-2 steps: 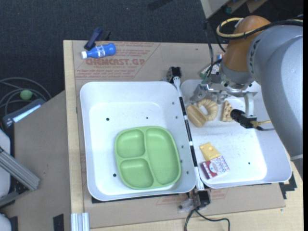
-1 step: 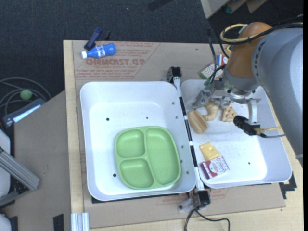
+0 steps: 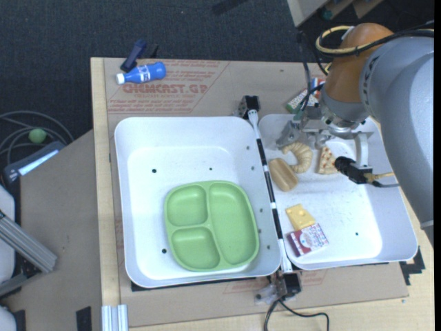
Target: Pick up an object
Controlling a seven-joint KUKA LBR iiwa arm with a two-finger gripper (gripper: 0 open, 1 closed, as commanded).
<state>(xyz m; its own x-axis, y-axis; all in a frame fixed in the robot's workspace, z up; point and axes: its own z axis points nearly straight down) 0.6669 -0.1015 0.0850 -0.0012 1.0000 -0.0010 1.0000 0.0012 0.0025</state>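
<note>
The bench [image 3: 172,81] fills most of the frame, carrying two white bins side by side. The left bin [image 3: 138,157] holds a green divided plate [image 3: 210,225] at lower centre. The arm [image 3: 406,95] enters from the upper right, its jaws [image 3: 313,138] low over the upper part of the right bin [image 3: 365,233]; whether they are apart or together I cannot tell. Just beneath them lies a curved pastry [image 3: 301,156], with a tan bread roll [image 3: 282,174] at the bin's left wall. Lower down sit a yellow cheese wedge [image 3: 300,217] and a small red-and-white packet [image 3: 307,240], touching. A blue bottle [image 3: 141,73] lies at upper left.
</note>
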